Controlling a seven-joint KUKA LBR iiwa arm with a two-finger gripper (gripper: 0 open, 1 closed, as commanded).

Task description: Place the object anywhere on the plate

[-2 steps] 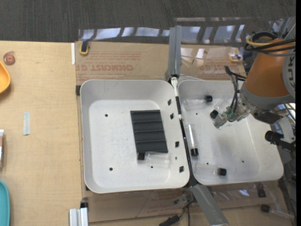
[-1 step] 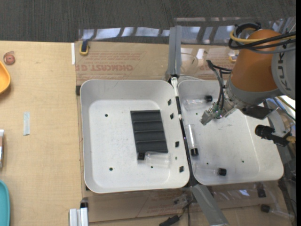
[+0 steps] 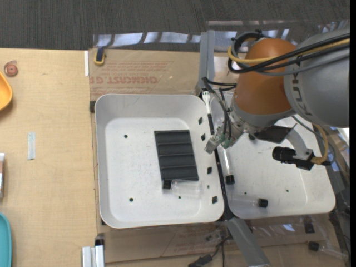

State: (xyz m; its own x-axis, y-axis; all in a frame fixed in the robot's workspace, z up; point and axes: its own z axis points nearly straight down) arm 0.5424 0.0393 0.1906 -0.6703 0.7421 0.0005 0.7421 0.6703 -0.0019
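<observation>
White bins (image 3: pixel 111 149) below; arm (image 3: pixel 267 88) bends over their shared rim.

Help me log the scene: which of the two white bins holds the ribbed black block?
The left bin; the ribbed black block lies near its middle, while the right bin sits under the arm.

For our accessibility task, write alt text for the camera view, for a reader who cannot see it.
A grey arm with an orange band reaches from the right over two white bins, its gripper above their shared edge. The left bin holds a dark ridged plate with a clear object at its near end. The right bin holds small dark pieces.
</observation>
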